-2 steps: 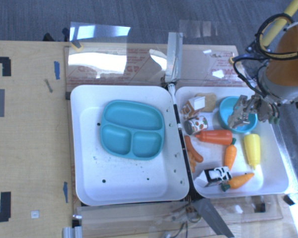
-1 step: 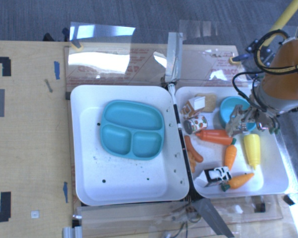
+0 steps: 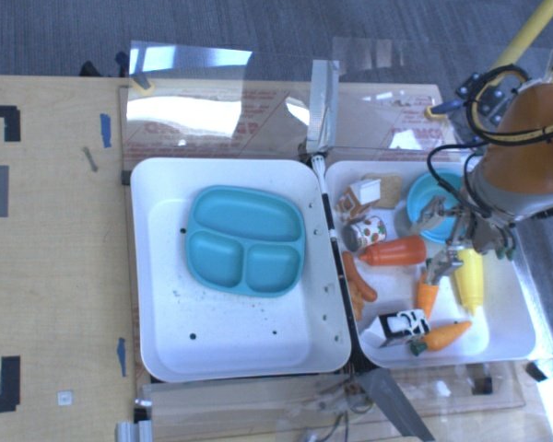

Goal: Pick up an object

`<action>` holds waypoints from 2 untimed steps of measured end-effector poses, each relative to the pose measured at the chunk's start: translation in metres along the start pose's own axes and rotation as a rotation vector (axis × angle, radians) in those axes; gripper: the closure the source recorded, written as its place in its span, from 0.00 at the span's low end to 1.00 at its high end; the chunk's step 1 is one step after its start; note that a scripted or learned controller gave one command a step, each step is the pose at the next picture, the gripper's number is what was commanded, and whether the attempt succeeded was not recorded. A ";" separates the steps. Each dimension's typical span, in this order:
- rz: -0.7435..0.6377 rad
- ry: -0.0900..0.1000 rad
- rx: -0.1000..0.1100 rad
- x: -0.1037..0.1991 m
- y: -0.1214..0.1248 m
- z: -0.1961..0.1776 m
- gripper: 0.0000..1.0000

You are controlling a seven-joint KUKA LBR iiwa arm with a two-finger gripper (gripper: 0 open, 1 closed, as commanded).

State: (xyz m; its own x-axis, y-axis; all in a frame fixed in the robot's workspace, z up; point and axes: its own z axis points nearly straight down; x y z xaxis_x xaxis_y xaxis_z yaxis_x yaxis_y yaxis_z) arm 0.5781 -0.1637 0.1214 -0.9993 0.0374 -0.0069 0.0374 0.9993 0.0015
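My gripper (image 3: 438,238) hangs over the right bin (image 3: 507,339), reaching in from the right under the orange-banded wrist. It looks open, with one fingertip by the blue bowl (image 3: 424,201) and the other just above a small carrot (image 3: 427,298); nothing is between them. A red-orange toy (image 3: 393,251) lies just left of the gripper. A yellow toy (image 3: 469,282) sits right below it. Another carrot (image 3: 445,335) and a black-and-white item (image 3: 401,323) lie near the bin's front.
The left bin (image 3: 166,339) holds a teal divided plate (image 3: 245,240). Small toy foods (image 3: 364,194) crowd the right bin's back left corner. An orange sausage-like piece (image 3: 359,284) lies along the divider. Cables loop above the wrist.
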 end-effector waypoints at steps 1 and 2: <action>0.033 -0.007 0.004 0.072 0.011 0.032 0.00; 0.205 0.031 0.007 -0.044 0.049 0.035 0.00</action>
State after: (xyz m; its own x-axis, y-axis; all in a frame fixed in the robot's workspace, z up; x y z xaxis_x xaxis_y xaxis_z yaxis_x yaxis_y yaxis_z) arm 0.6246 -0.1161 0.0865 -0.9704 0.2405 0.0237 0.2404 0.9707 -0.0072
